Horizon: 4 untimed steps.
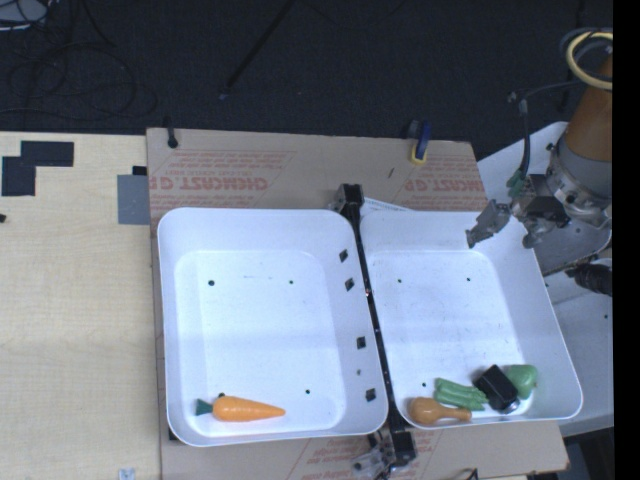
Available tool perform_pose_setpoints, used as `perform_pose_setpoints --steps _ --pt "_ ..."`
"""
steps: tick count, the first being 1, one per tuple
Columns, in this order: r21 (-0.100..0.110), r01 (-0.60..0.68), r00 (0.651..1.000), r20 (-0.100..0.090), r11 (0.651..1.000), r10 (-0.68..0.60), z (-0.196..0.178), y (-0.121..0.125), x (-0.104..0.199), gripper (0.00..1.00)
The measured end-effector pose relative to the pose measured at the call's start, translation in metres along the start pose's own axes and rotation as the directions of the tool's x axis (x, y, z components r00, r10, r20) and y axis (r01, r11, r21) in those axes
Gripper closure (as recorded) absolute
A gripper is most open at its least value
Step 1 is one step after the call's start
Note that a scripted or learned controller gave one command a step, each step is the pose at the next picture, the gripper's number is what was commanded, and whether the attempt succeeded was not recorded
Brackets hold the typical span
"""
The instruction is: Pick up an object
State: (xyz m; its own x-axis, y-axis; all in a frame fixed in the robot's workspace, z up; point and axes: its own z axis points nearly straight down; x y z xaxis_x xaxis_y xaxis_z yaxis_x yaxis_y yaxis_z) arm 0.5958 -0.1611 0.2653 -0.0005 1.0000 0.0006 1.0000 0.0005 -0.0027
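Hanging over the upper right edge of the right bin [560, 338], at the right of the frame, the gripper [510, 223] sits at the end of the grey arm [585, 173] with its orange band; two grey fingers point left and down, one at [487, 224], spread apart with nothing between them, so the jaws are released and grasp nothing. Two white bins lie side by side on a sheet of brown cardboard [300, 173] on the pale wooden tabletop [70, 298]; a black divider strip [362, 288] runs between them. In the left bin [165, 268] an orange carrot [248, 409] lies flat near the lower left corner, its green end pointing left. In the lower right corner of the right bin, well apart from the gripper, lies a small cluster: a tan pear-shaped toy [436, 412], a green pod-like vegetable [460, 394] just above it, a black block [497, 388] touching that, and a green rounded piece [523, 377] beside the block.
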Motion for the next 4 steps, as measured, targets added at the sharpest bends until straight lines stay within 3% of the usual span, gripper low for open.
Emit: perform_pose_setpoints --steps 1,2,3,4 --pt "0.013 0.002 1.0 -0.004 1.0 -0.002 0.174 0.022 0.044 0.0" --pt "-0.003 0.002 1.0 0.0 1.0 -0.002 0.149 0.049 0.069 0.0" --pt "0.001 0.0 1.0 -0.001 1.0 0.0 0.14 0.048 0.067 1.0" --pt "-0.006 0.01 1.0 -0.003 1.0 -0.01 0.071 0.038 0.176 1.0"
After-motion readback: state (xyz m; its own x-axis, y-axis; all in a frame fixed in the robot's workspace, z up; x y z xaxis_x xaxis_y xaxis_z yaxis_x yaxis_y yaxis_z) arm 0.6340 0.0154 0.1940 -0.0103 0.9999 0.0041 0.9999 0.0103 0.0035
